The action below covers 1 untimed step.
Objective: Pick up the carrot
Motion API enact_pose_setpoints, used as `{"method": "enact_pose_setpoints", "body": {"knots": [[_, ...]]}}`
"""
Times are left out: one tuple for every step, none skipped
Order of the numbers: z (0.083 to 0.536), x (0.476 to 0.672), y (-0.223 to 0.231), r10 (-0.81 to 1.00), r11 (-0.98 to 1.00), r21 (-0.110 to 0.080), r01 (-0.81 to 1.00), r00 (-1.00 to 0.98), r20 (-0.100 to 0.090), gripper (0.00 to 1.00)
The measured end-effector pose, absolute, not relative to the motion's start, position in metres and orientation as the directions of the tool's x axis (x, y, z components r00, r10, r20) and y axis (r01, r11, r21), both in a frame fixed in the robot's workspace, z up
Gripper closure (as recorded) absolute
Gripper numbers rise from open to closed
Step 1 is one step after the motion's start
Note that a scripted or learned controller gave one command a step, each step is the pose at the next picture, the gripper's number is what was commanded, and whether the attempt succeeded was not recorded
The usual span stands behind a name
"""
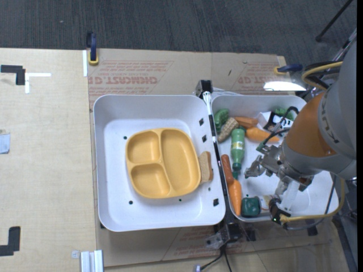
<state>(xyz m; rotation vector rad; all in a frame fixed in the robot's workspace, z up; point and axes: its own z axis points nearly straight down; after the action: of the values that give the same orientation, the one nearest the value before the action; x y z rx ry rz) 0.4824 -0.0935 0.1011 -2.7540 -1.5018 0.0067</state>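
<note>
While the arm (317,135) is held low over the right bin (329,200), the approach step is judged to be in hand, since the carrot (234,192) is seen lying untouched along that bin's left wall, near its front corner, just beside a green block (250,206) and below a green bottle (237,147). Whether the gripper (271,171) is released or clenched cannot be told, and nothing is seen held in it. A shift toward the left wall and a descent in line with the carrot are called for next.

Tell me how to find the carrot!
Look in the right bin, along its left wall. The carrot lies near the front corner, beside a green block. It is bright orange and tapered, unlike the darker reddish sausage just behind it.
</note>
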Motion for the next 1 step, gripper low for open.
{"method": "enact_pose_setpoints", "body": {"knots": [[0.1911, 0.5248, -0.0531, 0.839, -0.544, -0.002, 0.839, 0.544, -0.002, 0.0]]}}
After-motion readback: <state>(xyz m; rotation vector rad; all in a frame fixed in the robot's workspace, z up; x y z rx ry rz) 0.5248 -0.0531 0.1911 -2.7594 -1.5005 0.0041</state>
